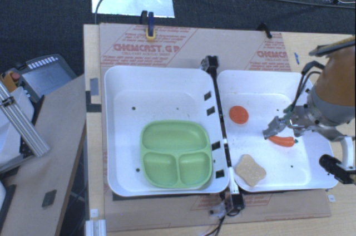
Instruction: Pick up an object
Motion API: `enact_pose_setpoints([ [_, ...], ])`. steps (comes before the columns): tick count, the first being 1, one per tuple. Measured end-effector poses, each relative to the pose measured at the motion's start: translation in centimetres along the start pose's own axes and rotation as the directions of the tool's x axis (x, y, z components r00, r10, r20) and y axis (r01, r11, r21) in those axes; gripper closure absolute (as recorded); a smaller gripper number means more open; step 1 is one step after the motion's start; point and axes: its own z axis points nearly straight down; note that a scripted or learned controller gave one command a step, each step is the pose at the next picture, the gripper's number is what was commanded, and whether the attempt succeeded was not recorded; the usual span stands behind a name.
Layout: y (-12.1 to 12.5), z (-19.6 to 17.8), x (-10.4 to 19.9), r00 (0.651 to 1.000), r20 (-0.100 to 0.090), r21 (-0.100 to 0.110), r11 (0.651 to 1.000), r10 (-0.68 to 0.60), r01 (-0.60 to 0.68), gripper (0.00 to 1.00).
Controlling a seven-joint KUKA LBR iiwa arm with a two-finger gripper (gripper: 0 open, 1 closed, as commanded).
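In the right bin (261, 96) lie three objects: a round orange-red disc (239, 114) near its left side, a tan bread slice (250, 170) at the front left, and a small orange-red carrot-like piece (282, 141) in the middle. My gripper (276, 129) reaches in from the right and hangs just above the left end of the carrot-like piece. Nothing shows between its fingers.
The left bin (128, 90) holds a green divided plate (176, 153) at its front. A black divider with clips (217, 118) runs between the two bins. The arm's orange band (339, 79) stands over the right bin's far right edge.
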Motion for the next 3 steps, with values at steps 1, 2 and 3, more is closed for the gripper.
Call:
enact_pose_setpoints([
  [1, 0.3, -0.6, 0.0, 1.0, 0.002, -0.012, 1.0, -0.003, 0.003, 0.0],
  [2, -0.2, 3.9, -0.5, 1.0, 0.001, -0.009, 1.0, -0.001, 0.001, 0.0],
  [3, 0.0, 8.6, -1.4, 1.0, 0.001, -0.008, 1.0, -0.001, 0.001, 0.0],
])
